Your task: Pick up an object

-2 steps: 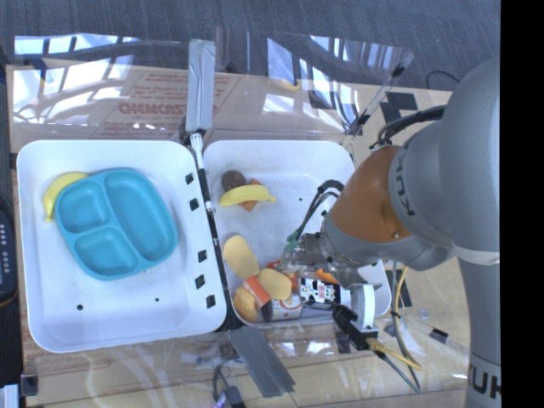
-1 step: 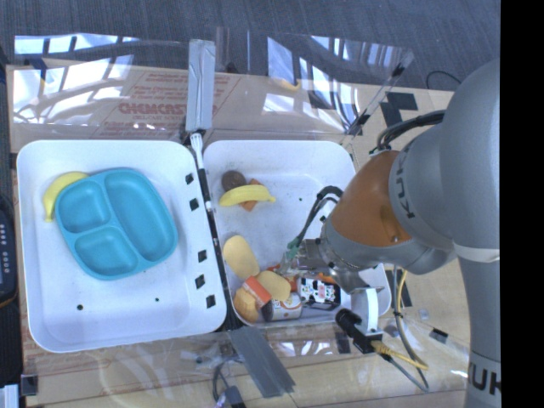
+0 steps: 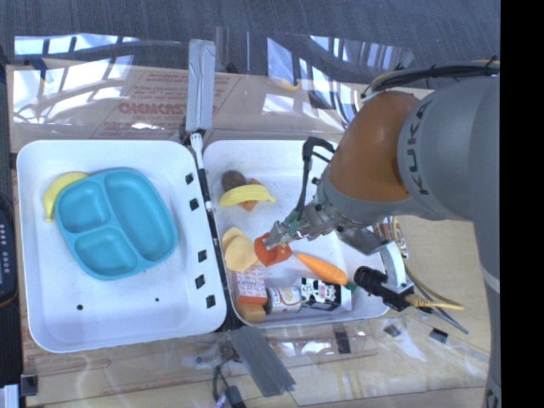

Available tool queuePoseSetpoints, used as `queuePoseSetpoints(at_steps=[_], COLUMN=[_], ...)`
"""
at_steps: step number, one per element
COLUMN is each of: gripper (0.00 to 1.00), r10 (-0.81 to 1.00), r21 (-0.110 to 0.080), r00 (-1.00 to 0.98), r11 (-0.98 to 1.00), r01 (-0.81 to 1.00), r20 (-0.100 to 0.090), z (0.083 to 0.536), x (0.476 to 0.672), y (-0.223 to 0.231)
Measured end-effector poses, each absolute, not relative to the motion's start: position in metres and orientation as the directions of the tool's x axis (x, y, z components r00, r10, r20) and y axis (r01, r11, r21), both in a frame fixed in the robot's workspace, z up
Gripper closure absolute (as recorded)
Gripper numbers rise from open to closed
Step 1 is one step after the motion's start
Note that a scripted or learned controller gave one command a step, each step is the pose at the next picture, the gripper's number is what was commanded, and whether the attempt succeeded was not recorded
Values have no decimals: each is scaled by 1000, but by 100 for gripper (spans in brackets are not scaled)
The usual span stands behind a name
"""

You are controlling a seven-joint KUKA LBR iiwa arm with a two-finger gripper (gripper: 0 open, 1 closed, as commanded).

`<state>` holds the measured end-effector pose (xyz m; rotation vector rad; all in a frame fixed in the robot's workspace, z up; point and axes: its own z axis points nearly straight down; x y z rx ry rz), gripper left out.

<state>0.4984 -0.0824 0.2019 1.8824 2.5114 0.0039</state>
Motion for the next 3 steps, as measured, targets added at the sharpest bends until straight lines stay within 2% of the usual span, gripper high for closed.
queuePoseSetpoints(at_steps=[1,2,3], gripper=[100,100,0], r10=[997,1000,1000], r21=[-4,-4,-3], r00=[-82,-3,-3], r11=[82,3,3], r01=[997,1000,1000], r20=[1,0,0], z=[215,191,191], x=[478,511,511], y=[-66,-29,-29])
